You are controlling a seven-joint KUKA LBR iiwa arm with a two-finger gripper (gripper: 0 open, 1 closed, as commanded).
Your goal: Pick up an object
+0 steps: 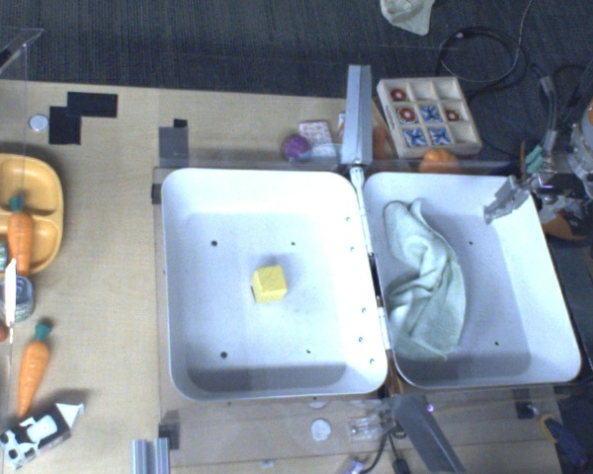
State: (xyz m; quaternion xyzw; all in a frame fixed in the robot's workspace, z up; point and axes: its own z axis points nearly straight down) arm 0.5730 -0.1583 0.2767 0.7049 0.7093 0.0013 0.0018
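Two white bins (178, 294) on wooden bench: yellow block (270, 283) mid left bin, pale cloth (427, 279) in right. Gripper (509, 200) at right bin's far right rim, carrying nothing. Approach stage, probably; next it must descend over a target.

Arm: my grey arm enters at the right edge, its orange band just showing at the frame's border.
Gripper (502, 205): hangs high at the right side, pointing left and downward, nothing between its fingers.
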